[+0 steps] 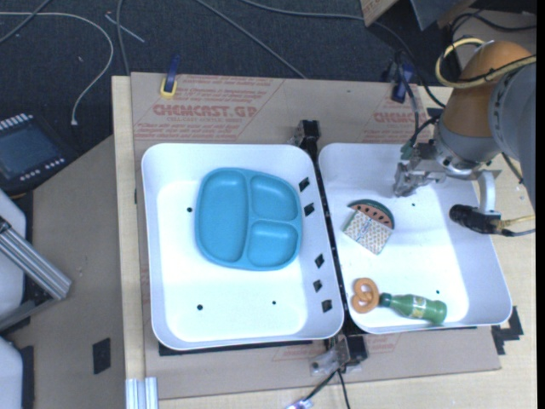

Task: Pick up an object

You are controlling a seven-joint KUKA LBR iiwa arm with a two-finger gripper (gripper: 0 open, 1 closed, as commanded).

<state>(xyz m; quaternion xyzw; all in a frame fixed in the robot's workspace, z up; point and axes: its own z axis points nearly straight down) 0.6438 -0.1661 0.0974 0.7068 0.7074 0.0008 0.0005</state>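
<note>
Hovering my gripper (410, 182) above the right bin (477, 271), grip unreadable, I judged descent onto the watermelon slice (371, 213) came next.

The worktop (255, 105) is brown board with red lettering. Two shallow white bins rest on it, the left bin (170, 288) touching the right bin (477, 288).

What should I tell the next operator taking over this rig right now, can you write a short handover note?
Claw: low over the upper part of the right bin, nothing seen between its fingers; open or shut is unclear.
Things: right bin holds a watermelon slice touching a patterned block, plus a pretzel beside a green bottle lying near the front edge. Left bin holds a blue divided plate.
Done: nothing picked up.
Left: grasp one object and lift it.
</note>
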